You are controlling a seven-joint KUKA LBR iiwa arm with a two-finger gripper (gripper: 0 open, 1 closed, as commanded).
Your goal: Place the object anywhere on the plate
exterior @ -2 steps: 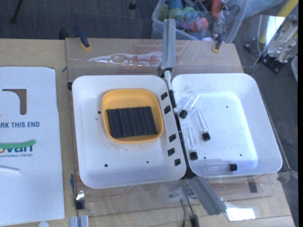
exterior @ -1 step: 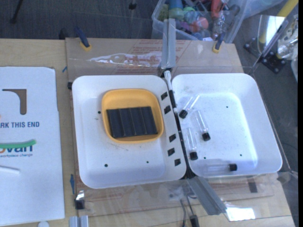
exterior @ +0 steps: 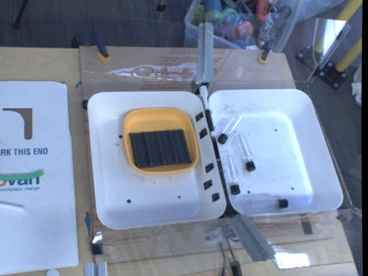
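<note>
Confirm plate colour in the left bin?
Yellow-orange plate, with a dark ribbed rectangular object lying on it. The camera view shows it clearly.

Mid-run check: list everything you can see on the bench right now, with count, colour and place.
Bins: 2, white, side by side; left bin, right bin.
Plate: 1, yellow, squarish, in the left bin.
Ridged slab: 1, dark grey, lying on the plate.
Clear tubes with black caps: 4, in the right bin's left half; one near the divider, one mid-bin, one below it, one along the front wall.
Printed sheet: 1, white, on the bench left of the bins.
Storage tub: 1, clear, holding colourful items, behind the bench.
</note>
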